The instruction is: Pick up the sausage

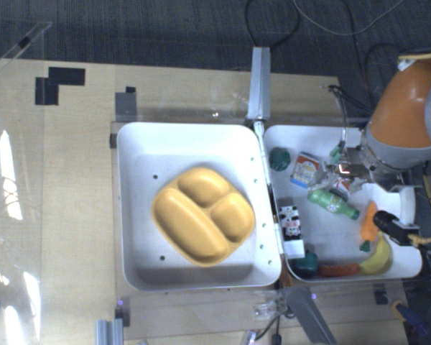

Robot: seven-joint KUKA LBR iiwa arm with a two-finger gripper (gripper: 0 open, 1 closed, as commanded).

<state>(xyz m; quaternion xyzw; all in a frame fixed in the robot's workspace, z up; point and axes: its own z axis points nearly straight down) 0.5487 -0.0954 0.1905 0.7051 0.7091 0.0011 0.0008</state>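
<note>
The sausage (339, 269) is a reddish-brown stick lying along the front wall of the right bin (409, 268), between a dark green item (306, 263) and a banana (377, 257). The arm's orange band (409, 106) hangs over the bin's right side. My gripper (343, 169) sits low over the back half of that bin, just above a green bottle (332, 201) and beside a small printed packet (305, 169). It is well behind the sausage and apart from it, and I see nothing of the sausage between its fingers.
The right bin also holds a green ball (279, 158), an orange carrot (368, 221) and a small white-and-black box (290, 225) against the divider. A large yellow bread-like lump (203, 213) lies in the left bin (136, 192).
</note>
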